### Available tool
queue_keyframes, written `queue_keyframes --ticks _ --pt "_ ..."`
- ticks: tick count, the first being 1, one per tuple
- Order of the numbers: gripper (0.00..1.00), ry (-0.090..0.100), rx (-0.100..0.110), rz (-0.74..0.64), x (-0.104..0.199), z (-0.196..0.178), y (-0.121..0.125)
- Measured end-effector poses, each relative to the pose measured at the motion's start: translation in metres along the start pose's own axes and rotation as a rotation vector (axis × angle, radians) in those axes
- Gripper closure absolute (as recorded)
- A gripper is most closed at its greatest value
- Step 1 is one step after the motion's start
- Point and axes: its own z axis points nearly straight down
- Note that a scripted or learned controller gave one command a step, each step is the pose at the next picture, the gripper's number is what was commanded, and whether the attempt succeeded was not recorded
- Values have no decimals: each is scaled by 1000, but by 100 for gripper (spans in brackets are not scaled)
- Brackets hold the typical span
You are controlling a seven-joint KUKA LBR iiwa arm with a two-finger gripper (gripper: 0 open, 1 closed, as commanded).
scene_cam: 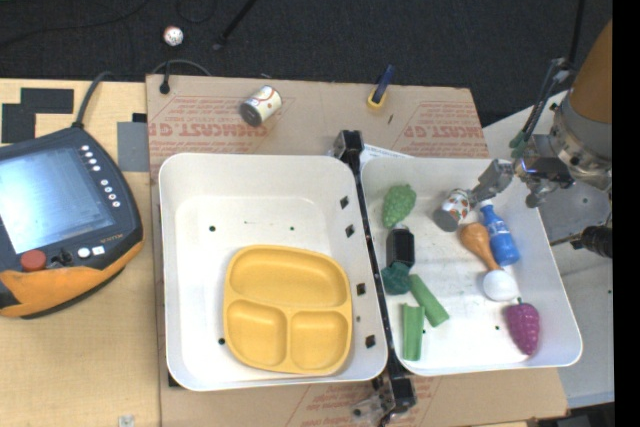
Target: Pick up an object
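Observation:
My gripper [512, 190] hangs over the upper right corner of the right bin [560, 355], fingers spread and open, nothing between them. Its left finger [490, 181] points down toward a small silver and red object [455, 208]. Just below the gripper lie a blue bottle [500, 234] and an orange piece [477, 240], touching each other. Further down the bin are a white ball [499, 285] and a purple grape bunch [523, 327]. On the bin's left side sit a green textured piece [398, 204], a black block [401, 245] and two green sticks [427, 300].
The left bin [200, 195] holds a yellow divided plate [288, 308]. A divider rail [365, 245] runs between the bins. Behind them on the cardboard lie a small can [261, 104] and a blue-yellow tool [380, 87]. A teach pendant [60, 215] rests at far left.

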Motion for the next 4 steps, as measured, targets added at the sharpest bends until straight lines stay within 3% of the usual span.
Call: queue_keyframes --ticks 1,2,3,4 --pt "100 1 0 0 -1 -10 0" --pt "100 -5 -17 2 -11 -176 -17" --pt "100 -2 -11 -1 5 -271 23" --pt "100 2 9 7 -43 -204 -69"
